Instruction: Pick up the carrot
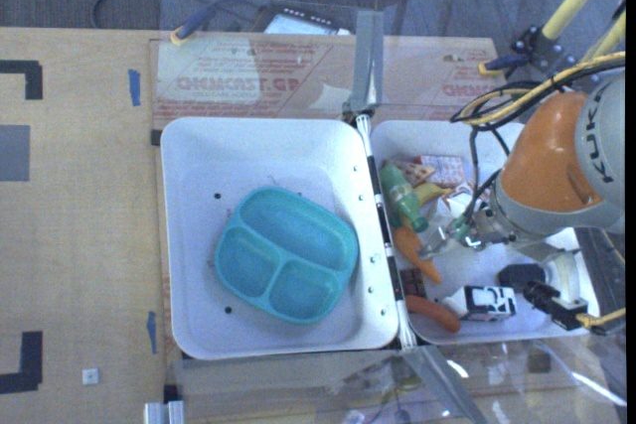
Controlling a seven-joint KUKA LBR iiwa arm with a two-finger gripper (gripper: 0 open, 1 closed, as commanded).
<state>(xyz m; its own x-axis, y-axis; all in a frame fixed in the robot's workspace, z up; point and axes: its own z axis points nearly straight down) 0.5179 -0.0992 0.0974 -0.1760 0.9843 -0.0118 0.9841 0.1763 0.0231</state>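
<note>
The carrot (416,253) is a short orange piece lying near the left wall of the right bin (517,333), just below a green bottle (401,195). My gripper (452,233) hangs over the middle of that bin, right beside the carrot and a little above it on its right. Its fingers look open, with nothing between them. The grey arm with the orange band (547,164) reaches in from the right and hides the bin's right part.
A teal divided plate (286,254) lies in the left bin (199,164). The right bin also holds a yellow piece (429,192), a pink packet (442,168), a red-orange sausage-like thing (433,313) at the front and a small black-and-white box (489,301).
</note>
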